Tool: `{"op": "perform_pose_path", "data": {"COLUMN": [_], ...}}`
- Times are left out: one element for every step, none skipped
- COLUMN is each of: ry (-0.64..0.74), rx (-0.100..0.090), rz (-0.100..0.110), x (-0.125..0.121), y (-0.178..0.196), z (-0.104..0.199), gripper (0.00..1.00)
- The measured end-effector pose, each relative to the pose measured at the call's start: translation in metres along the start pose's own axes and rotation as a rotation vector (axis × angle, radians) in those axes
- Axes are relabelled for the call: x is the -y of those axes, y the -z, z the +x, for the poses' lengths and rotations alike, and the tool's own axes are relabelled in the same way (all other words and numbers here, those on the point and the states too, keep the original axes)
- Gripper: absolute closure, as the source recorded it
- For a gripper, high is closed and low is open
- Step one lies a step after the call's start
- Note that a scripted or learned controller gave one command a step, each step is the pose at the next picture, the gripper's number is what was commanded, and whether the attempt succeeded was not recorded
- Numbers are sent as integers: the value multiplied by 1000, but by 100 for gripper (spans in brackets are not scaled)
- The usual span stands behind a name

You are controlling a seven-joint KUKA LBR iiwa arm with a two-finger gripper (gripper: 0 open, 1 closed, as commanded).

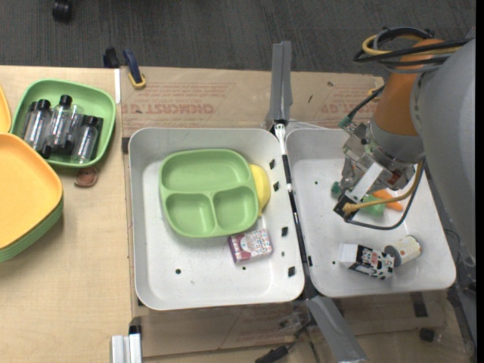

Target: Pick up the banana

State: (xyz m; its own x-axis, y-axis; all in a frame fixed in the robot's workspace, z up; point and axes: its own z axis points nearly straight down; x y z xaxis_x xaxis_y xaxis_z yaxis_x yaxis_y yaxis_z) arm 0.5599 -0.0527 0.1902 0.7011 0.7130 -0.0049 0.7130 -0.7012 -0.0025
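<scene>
You've got dark grey carpet [212, 13] up top, a chair's caster wheel [62, 7], and a wooden bench [68, 293] below.

A: Bright, even light from overhead — the white bins [151, 278] come out almost bleached, with faint sheen on their floors.

B: Shadows?

A: Soft and short, hugging the green tray [208, 191]. Detail is slightly soft all over, and the arm [454, 127] at right looks blurred — too close for focus.
</scene>
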Motion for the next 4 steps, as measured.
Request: {"op": "perform_pose_path", "data": {"ry": [365,476,764,1073], "rx": [-1,-1,-2,-2], "rz": [-1,1,-1,-5], "x": [-9,37,52,34], "y": [68,-1,0,23], "z": [-63,-70,-65,-82], "gripper": [100,100,100,100]}}
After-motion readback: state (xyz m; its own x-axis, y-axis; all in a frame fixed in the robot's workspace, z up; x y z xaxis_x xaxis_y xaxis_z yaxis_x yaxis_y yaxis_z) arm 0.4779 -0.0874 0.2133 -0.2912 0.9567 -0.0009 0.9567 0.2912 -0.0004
